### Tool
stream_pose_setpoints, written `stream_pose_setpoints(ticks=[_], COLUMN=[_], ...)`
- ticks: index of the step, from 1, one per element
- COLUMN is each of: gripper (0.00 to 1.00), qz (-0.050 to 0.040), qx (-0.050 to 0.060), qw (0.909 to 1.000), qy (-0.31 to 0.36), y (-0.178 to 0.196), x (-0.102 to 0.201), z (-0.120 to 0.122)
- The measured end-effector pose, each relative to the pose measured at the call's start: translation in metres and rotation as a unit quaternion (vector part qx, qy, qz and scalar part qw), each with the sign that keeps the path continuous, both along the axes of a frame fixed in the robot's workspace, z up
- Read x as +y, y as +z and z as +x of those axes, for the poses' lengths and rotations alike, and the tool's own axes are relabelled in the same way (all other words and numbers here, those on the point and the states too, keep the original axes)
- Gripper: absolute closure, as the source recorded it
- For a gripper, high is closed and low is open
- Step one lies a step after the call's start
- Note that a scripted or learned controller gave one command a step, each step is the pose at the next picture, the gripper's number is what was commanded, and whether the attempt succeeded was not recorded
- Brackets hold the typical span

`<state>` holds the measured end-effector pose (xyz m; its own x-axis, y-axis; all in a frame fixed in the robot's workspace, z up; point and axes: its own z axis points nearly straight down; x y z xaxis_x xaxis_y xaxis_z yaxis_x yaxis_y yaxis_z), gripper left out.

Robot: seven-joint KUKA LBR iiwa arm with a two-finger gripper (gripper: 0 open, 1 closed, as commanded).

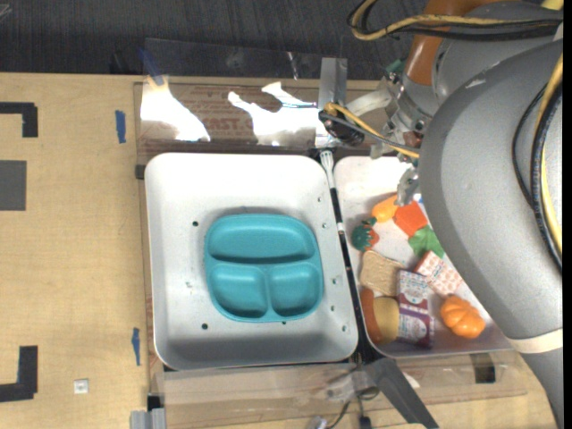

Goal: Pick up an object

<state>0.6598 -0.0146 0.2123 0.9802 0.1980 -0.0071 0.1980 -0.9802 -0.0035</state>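
Note:
The right bin (357,172) holds a heap of toy foods. An orange carrot piece (409,216) lies beside a small orange ball (384,209), with a green-topped piece (364,235) to their left. Toward the front lie a tan cracker (379,273), a red-and-white box (439,272), a purple-and-white pack (415,309), a yellow-brown potato (386,316) and an orange pepper (462,316). My gripper (407,186) hangs over the back of this bin, just above the carrot piece. The big grey arm hides the bin's right side.
The left bin (170,195) holds a teal divided tray (264,264). A ridge (338,239) divides the two bins. Yellow cables (393,12) loop above the wrist. Shiny foil (232,114) lines the back wall, and cardboard (63,239) lies to the left.

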Motion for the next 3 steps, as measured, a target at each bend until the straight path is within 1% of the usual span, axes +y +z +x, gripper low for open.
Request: stream_pose_setpoints(ticks=[1, 2, 3], gripper=[0.00, 0.00, 0.00], qz=[-0.0011, -0.0007, -0.0004], qx=[0.000, 0.001, 0.002], qw=[1.0000, 1.0000, 1.0000], qy=[0.000, 0.006, 0.000], y=[0.011, -0.032, -0.059], x=[-0.089, -0.062, -0.095], z=[-0.037, -0.002, -0.026])
